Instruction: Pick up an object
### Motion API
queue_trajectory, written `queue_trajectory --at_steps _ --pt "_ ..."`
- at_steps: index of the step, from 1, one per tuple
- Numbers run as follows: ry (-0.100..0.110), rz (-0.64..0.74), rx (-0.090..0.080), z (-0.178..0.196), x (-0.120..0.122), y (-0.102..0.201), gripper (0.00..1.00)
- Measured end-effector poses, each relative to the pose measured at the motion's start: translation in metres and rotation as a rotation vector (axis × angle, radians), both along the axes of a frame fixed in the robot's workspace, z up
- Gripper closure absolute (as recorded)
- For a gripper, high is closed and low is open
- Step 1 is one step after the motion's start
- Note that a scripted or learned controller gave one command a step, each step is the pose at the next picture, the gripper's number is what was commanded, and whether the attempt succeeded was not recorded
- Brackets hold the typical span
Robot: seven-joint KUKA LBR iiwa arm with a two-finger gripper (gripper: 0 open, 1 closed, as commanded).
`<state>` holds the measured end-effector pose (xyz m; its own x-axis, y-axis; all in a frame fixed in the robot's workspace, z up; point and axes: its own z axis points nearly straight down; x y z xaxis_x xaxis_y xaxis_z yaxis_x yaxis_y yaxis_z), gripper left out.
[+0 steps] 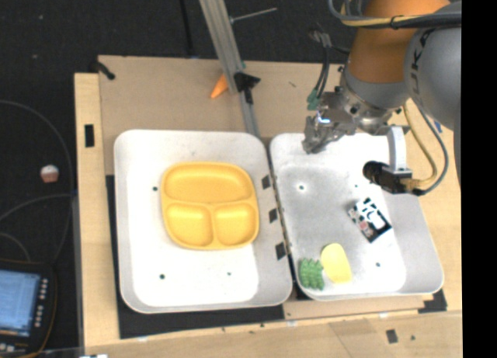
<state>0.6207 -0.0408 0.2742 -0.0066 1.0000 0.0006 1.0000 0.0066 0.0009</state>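
Two shallow white bins side by side on a tan bench (155, 92). Left bin (136, 271) holds a yellow divided tray (208, 204), three compartments, sitting roughly centre. Right bin (311, 185) touches the left along the middle seam, small black clips along that seam. Grey metal pole (221, 34) slants down from the top to the gap between bins, black clamp on it. Small orange piece (220, 86) on the bench just left of the pole. Dark floor around; small screen (23, 302) bottom left, little round ball (50, 172) on the floor at left, thin cables nearby.
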Motion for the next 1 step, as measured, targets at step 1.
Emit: queue_trajectory --at_steps 1 --pt "0.0 0.0 0.0 -0.0015 -0.0058 0.0444 1.0"
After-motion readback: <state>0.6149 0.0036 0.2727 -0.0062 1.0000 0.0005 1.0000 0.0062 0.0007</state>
